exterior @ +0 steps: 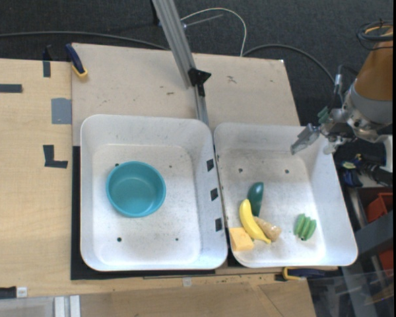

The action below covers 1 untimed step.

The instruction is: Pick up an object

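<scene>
- Bins are sitting side by side on the wooden surface (138, 91): the left bin (92, 177) and the right bin (330, 203), their rims touching along the middle.
- A teal bowl (136, 189) is resting upright in the left bin, toward its left half.
- A yellow banana (252, 222) is lying in the right bin near its front edge, touching a yellow block (241, 239) at its lower end and a tan piece (270, 230) on its right.
- A dark green object (255, 193) is lying just behind the banana.
- A bright green object (305, 227) is lying apart from that cluster, nearer the bin's right wall.
- The gripper (305, 139) is hanging over the right bin's back right corner, well apart from all the objects; whether the jaws are open or closed I cannot tell.
- The orange band (376, 71) is showing above the wrist.
- No writing or labels are showing clearly enough to read.
</scene>
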Motion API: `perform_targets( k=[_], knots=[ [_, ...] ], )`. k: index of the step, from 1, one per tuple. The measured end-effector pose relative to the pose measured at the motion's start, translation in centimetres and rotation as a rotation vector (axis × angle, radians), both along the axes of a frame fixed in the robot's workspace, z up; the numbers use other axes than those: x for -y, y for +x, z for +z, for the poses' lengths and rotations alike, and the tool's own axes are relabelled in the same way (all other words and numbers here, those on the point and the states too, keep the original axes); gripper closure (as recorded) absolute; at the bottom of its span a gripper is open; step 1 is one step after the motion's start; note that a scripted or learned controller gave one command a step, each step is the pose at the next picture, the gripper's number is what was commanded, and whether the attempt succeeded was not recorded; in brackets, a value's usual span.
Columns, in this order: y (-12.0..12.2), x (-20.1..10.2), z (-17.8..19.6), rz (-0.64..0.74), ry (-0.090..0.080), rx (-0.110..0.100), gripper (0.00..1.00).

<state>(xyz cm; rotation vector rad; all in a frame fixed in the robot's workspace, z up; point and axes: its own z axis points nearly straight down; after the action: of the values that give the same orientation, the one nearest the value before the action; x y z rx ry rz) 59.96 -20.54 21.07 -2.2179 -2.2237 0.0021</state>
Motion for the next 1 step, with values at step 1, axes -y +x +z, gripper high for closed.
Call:
perform_targets(
  k=[1],
  knots=[
    [0.00,0.00,0.00,0.000,0.000,0.000,0.00]
  ],
)
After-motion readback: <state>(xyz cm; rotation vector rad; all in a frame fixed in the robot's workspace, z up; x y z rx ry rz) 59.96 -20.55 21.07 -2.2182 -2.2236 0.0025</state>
